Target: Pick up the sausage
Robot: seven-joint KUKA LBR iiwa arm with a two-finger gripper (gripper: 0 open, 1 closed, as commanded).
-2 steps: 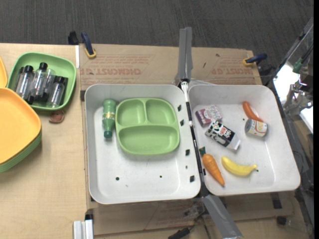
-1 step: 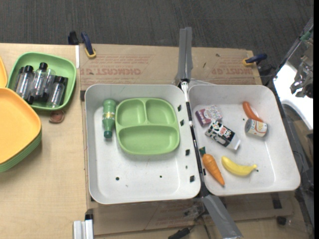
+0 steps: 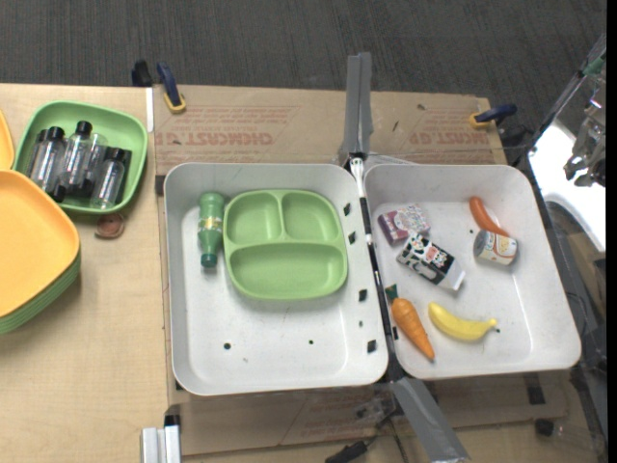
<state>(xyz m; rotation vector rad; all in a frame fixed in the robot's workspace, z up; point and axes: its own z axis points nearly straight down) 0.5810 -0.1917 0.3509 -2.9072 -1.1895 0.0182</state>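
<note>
Over on the far left, a stack of orange plates (image 3: 34,249) sits on the bench, and just behind it a green tray (image 3: 82,157) holding small dark-capped bottles (image 3: 77,165). Moving into the left bin (image 3: 270,355): a green bottle (image 3: 209,228) lies beside a green divided plate (image 3: 285,242), the two just about touching. Across the divider, the right bin (image 3: 521,340) is busier. A carrot (image 3: 413,326) lies near the front left, a purple packet (image 3: 401,222) and a black-and-white carton (image 3: 429,258) sit mid-bin, and a banana (image 3: 461,322) lies toward the front. And there is the sausage (image 3: 487,216) (orange-red, slanted), at the back right, touching a small can (image 3: 496,247). At the right edge the gripper (image 3: 585,157) hangs outside the bin, well apart from the sausage; whether it is apart or together, I cannot tell.
</note>
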